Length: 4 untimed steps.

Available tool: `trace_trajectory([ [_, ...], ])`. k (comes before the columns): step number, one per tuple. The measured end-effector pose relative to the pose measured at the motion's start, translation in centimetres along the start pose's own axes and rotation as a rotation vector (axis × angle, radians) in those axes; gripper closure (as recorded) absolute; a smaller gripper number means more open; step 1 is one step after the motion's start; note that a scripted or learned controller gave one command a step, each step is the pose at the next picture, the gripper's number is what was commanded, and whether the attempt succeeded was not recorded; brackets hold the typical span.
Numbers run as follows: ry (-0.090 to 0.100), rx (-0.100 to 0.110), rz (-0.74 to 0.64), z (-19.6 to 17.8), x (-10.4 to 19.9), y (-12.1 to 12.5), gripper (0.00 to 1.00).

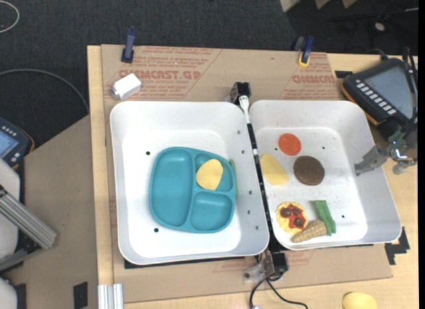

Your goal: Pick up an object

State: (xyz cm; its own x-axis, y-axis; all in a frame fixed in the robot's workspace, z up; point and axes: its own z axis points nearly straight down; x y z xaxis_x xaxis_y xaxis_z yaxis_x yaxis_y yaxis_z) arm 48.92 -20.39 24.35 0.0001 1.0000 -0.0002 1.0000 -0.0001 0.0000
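At centre right of the frame, in the right bin [372, 135], small toy foods are spread: an orange disc [289, 144], a brown disc [309, 170], a yellow piece [273, 170]. They are judged light, stiff and flat, best pinched across edges. Over the bin's right rim the gripper [372, 159] is seen; its jaw state cannot be told.

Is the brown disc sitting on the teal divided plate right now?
No. The brown disc lies on the floor of the right bin, while the teal divided plate in the left bin carries a yellow piece.
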Motion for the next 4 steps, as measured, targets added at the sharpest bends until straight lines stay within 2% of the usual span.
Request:
trace_trajectory([
  [1,-0.001,-0.005,-0.005,-7.7,7.0,-1.0,0.0],
  [2,0.002,0.003,-0.005,-5.6,15.0,-1.0,0.0],
  [3,0.003,0.007,-0.006,-1.2,21.8,-1.1,0.0],
  [4,0.001,-0.001,0.0,-2.5,21.4,-0.9,1.0],
])
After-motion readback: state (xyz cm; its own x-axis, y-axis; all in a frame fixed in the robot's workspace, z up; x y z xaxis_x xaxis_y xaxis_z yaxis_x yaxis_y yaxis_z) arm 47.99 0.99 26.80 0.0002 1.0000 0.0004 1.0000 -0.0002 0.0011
